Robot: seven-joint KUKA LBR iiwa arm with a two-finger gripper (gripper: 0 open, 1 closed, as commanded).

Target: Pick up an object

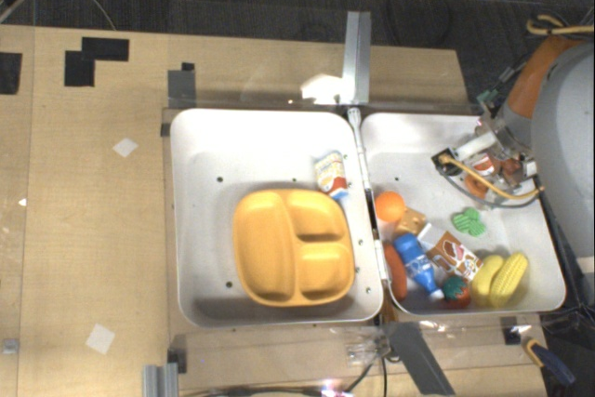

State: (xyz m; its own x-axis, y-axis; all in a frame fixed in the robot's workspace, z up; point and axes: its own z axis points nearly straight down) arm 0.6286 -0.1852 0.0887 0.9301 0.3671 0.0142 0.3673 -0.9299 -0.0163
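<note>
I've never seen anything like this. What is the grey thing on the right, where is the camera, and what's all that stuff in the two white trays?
One camera looks down from above the bench. The grey shape with an orange band is a robot arm; its gripper hangs over the right bin. I see nothing held in it. That bin holds small toys: an orange ball, a blue bottle, a green piece and a yellow corn cob. The left bin holds a yellow divided plate and a small carton.
</note>
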